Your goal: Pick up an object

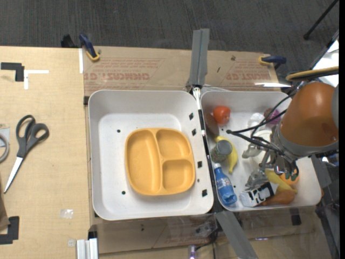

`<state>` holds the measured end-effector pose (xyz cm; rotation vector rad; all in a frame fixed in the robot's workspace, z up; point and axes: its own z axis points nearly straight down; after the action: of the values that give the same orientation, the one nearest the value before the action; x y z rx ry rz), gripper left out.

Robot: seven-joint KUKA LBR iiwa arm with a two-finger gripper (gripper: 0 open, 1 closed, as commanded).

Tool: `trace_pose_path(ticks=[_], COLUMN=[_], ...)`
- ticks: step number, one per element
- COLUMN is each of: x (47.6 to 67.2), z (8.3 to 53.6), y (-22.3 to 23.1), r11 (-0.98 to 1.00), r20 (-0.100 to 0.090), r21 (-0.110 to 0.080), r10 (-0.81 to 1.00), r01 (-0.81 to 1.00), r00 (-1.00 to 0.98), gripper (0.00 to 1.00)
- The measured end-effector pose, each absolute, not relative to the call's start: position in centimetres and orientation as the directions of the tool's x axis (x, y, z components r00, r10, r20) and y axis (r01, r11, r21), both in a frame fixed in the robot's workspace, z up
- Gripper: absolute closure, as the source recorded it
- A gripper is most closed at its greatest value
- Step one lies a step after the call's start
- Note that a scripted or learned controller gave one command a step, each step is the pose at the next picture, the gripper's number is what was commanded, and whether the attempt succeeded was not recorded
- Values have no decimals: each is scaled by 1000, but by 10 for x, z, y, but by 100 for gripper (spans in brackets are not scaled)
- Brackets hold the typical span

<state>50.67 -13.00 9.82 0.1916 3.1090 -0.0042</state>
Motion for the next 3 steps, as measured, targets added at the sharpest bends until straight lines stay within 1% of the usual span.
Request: trace_pose_path(ticks=[1,2,3], x=[633,569,479], z=[123,100,92], y=[-126,-94,-120], r11=[938,925,917], r20=[-7,-10,-4], r21=[1,4,1], r10=[347,379,398], r01=[347,379,398], r00=[-938,-925,-917], gripper=[0,0,0])
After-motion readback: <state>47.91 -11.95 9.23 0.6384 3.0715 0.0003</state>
